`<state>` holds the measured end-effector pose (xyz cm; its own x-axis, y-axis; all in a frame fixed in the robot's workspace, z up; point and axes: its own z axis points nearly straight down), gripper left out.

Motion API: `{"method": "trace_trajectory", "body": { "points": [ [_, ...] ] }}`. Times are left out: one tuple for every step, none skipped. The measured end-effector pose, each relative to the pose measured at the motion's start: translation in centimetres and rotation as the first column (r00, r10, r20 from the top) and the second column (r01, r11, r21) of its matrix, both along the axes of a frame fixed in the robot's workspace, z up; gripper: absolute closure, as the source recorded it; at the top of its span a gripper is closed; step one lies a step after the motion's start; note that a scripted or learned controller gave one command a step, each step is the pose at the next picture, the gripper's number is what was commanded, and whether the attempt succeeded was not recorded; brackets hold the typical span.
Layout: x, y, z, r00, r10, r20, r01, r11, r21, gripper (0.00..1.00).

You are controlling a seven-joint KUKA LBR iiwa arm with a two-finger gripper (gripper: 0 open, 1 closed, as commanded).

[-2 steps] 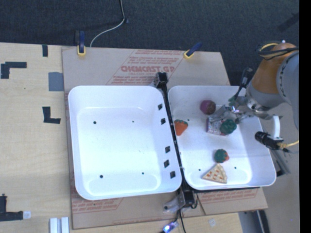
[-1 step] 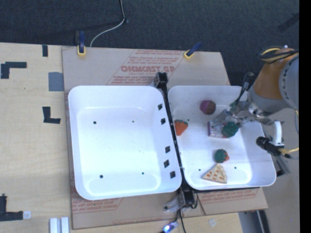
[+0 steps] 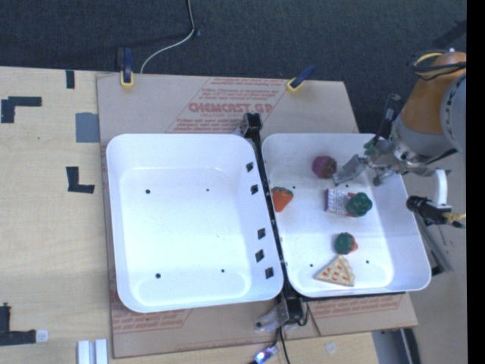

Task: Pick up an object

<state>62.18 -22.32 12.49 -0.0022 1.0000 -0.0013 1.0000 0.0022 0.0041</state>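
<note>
The gripper (image 3: 356, 167) hovered over the right white bin's (image 3: 379, 279) far side, just right of the round purple toy (image 3: 324, 166). Couldn't tell its fingers' state, honestly.

A grey arm (image 3: 453, 116) wears an orange band (image 3: 424, 105) above a wrist of grey metal fittings with a black cable
</note>
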Motion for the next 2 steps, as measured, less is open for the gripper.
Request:
{"method": "trace_trajectory", "body": {
  "points": [
    [-4.5,0.0,-3.7,1.000,-0.006,0.008,0.006,1.000,0.001,0.00],
    [-7.3,0.0,-2.4,1.000,-0.001,-0.004,0.001,1.000,0.000,0.00]
  ]
}}
